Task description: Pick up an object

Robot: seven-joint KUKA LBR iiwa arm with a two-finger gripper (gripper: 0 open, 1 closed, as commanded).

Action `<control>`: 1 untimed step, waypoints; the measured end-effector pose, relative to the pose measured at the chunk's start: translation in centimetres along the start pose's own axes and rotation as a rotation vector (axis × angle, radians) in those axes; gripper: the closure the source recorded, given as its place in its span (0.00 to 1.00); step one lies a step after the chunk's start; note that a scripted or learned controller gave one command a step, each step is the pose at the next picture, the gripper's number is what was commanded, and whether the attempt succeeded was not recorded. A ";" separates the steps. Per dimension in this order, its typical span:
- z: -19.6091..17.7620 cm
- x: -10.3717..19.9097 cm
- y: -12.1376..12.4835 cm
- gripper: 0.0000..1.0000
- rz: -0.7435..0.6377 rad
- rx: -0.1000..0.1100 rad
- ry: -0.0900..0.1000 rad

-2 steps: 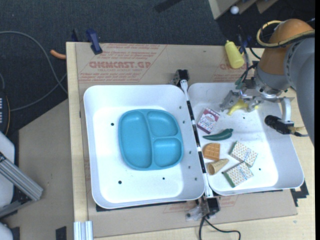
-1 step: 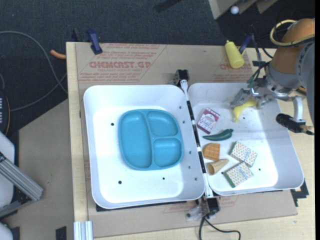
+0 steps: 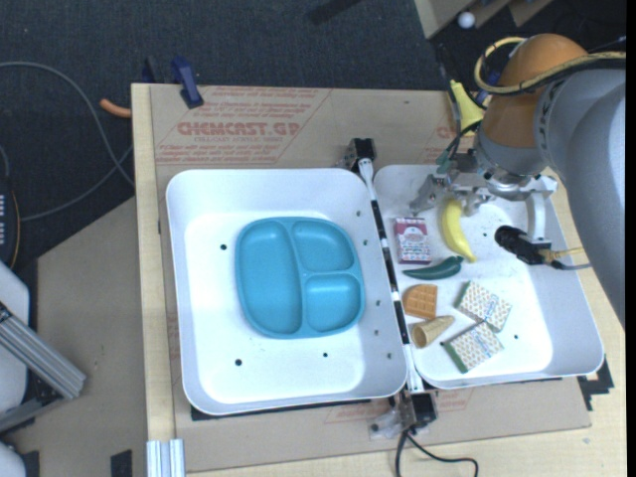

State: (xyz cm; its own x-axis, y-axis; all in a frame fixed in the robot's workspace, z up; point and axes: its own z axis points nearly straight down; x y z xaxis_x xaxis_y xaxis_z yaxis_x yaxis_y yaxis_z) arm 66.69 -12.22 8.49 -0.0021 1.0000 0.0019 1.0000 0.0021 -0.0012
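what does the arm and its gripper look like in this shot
The arm is bulky and rounded, light grey, with a glossy orange band above the wrist. A yellow cable loops beside that band. Below sits a metallic silver gripper with thin wires trailing from its mount.

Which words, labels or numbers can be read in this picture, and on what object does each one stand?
"CHEMCAST GP": large red print on the brown board under the two bins.
Smaller red lines above and below it on the board: too blurred to read.
Red and white card in the right bin: print too small to read.
Two patterned packets in the right bin: no legible text.
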 end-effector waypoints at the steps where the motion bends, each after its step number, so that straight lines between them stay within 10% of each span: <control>1: -1.0 -0.1 0.0 1.00 0.000 -0.002 -0.003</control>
